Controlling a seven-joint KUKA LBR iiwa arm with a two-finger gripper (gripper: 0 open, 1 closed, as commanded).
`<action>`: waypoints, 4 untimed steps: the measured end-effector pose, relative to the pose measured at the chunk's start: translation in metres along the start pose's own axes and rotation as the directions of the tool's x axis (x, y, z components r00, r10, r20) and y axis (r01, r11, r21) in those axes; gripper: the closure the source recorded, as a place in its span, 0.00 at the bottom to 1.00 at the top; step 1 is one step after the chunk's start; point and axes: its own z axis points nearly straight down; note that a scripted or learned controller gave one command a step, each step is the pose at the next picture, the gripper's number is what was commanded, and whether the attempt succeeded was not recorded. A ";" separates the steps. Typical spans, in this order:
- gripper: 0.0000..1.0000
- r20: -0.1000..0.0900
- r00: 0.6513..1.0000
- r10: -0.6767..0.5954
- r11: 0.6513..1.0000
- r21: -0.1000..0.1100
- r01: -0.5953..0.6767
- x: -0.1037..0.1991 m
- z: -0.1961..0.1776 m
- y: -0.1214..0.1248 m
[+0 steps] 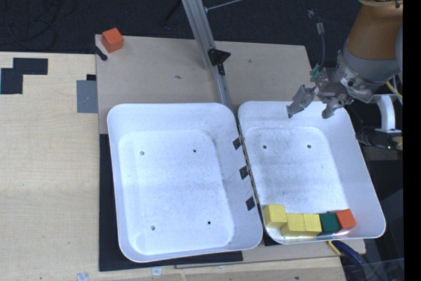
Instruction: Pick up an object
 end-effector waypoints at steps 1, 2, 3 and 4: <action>0.00 0.003 1.000 0.004 1.000 -0.003 -0.004 0.001 -0.006 -0.001; 0.00 0.004 1.000 0.004 1.000 -0.003 -0.004 -0.005 -0.001 0.010; 0.00 0.003 1.000 0.001 1.000 -0.004 -0.001 -0.005 -0.007 0.023; 0.00 0.003 1.000 0.003 1.000 -0.003 -0.003 0.002 -0.006 0.024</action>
